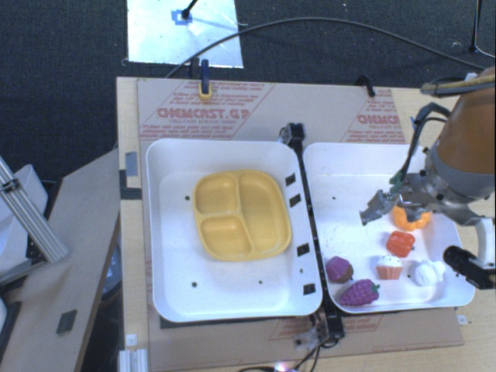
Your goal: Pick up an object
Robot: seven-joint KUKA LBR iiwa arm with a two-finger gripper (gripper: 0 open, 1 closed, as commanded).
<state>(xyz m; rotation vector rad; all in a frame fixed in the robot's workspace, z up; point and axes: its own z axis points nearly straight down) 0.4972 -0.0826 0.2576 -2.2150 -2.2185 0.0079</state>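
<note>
Gripper [381, 205] hangs low over my right bin [341, 178] — can't tell its grip — beside a small orange toy [411, 218], glossy, partly hidden.

Red "CHEMCAST GP" lettering repeats across the protective sheet [232, 107] beneath the bins.

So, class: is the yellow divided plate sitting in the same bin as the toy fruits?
No: the yellow plate lies in the left bin, while the toy fruits sit in the right bin.
</note>
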